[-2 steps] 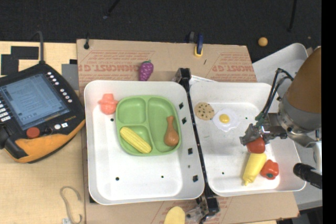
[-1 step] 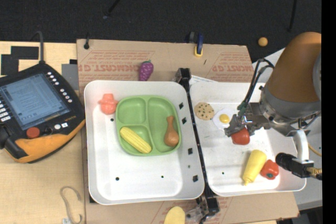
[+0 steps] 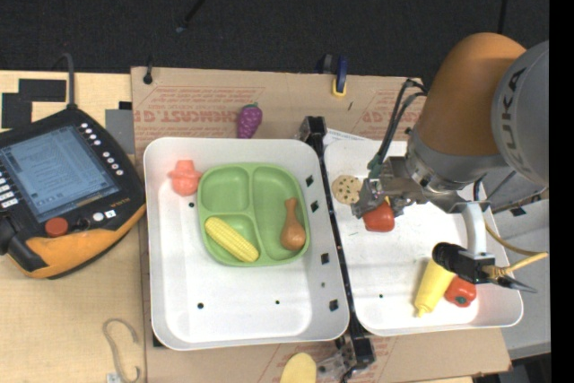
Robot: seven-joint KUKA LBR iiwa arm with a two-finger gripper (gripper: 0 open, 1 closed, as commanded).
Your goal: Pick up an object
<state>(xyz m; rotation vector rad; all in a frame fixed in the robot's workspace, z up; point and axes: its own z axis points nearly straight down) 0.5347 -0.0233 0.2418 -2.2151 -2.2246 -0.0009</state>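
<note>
Partly cut off along the bottom edge: a rounded yellow lump, shape unclear. Hidden under the grey wrist: the grip of the two-finger gripper, so open or shut is impossible to tell. Touching its lower end, in the right white bin, a small red rounded toy; held or merely lying there, unclear.

Underneath, a pale wooden surface with a brown cardboard sheet beneath the bins; beyond, dark floor with cables.

Far left, a black-and-orange teach pendant. Then the left white bin with a pink toy and a green divided plate bearing a yellow corn cob and a brown drumstick. Just left of the gripper, a speckled cookie. Lower right, a yellow squeeze bottle.
</note>
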